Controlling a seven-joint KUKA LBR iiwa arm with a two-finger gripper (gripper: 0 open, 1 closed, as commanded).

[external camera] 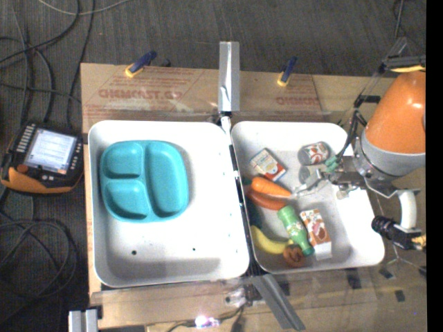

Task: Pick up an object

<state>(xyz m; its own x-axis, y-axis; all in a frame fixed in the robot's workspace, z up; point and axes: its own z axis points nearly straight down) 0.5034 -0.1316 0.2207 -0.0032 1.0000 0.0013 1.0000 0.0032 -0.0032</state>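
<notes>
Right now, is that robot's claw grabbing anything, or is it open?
Claw: over the right bin, beside the small can. Whether it is open or closed cannot be told, and nothing is visibly held.

Glossy plastic tray [145,180] (teal, smooth)

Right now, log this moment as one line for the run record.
arm: over right bin | claw: low beside can, grip unclear | carrot, bottle, banana: in bin | left bin: teal tray
</notes>
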